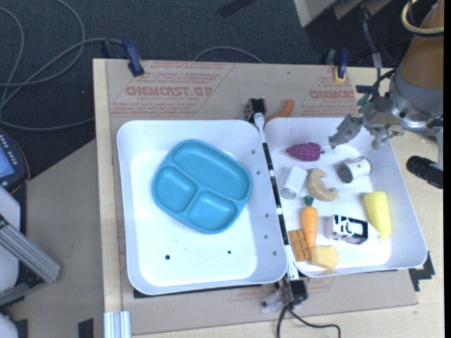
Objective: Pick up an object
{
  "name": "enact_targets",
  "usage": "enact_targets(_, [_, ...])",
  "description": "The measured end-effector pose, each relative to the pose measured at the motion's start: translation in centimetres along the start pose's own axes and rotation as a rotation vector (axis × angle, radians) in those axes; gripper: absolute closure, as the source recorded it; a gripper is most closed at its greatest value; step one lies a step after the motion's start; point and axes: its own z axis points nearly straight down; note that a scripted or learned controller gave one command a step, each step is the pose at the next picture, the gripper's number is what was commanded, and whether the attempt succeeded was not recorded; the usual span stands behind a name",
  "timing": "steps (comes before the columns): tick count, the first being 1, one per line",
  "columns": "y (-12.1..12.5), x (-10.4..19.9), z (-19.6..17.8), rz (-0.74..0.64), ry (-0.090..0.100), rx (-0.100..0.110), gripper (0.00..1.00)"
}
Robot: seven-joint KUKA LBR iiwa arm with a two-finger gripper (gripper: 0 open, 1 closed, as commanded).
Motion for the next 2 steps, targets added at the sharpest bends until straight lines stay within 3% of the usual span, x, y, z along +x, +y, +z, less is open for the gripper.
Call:
enact_targets(1, [6.5, 0.0, 13.5, -0.003, 0.000, -0.001, 0.00])
enact_targets(2, [7.1, 4.0, 15.4, -0.004, 0.001, 0.003, 0.00])
